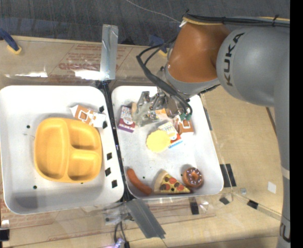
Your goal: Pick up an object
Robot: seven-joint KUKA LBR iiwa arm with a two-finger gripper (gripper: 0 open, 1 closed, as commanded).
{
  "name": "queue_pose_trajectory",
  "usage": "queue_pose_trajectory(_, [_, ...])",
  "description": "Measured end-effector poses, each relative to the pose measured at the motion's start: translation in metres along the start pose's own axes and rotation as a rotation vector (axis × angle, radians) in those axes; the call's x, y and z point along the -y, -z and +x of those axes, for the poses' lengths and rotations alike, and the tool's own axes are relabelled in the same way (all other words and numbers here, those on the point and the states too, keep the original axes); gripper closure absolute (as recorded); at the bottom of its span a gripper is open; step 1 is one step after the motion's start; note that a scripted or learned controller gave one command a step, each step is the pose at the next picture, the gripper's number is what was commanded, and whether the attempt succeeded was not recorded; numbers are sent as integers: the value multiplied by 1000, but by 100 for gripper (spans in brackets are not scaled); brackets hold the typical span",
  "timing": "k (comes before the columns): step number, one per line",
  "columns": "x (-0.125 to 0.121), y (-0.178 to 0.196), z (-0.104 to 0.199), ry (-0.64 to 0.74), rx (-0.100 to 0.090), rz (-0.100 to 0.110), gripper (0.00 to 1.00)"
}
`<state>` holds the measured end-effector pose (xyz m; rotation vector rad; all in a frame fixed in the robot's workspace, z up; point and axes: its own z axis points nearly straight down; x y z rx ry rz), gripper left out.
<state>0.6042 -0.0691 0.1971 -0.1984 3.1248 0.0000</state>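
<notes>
Pincer [152,107] is seen low in right bin [208,154], above yellow disc [157,141]; finger spread cannot be told. Disc lies just below it, toward pizza slice [171,183].

arm [254,61] cut off right, gripper [150,109] grasp unclear

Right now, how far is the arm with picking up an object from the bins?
Done: the grey arm's gripper is lowered into the right white bin, near its far edge. In hand: nothing visibly held. Left: the grasp and lift. The round yellow piece, pizza slice, chocolate doughnut and sausage all lie on the floor.
</notes>
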Motion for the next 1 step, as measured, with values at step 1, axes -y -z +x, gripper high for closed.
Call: queue_pose_trajectory(1, [-89, -4, -27, 72, -7, -3, 100])
